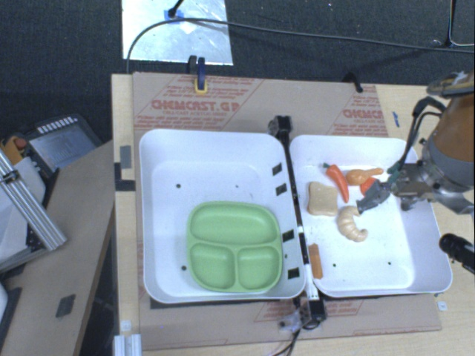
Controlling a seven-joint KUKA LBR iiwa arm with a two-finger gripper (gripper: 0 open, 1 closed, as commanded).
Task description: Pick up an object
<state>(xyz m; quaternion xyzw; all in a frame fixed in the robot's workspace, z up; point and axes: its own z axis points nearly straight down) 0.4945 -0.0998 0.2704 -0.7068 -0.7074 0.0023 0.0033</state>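
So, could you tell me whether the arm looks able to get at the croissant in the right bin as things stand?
Probably yes. The pincer hangs just above and right of the croissant, which lies apart from the bread slice and the red pepper, with nothing on top of it.

Bench (245,95) bears left bin (159,199), right bin (415,265).

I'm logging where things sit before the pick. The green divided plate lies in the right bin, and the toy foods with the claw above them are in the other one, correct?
Not quite. The camera view shows the green divided plate in the left bin, not the right. The rest stands: the toy foods, including the croissant and red pepper, lie in the right bin, with the claw above them.
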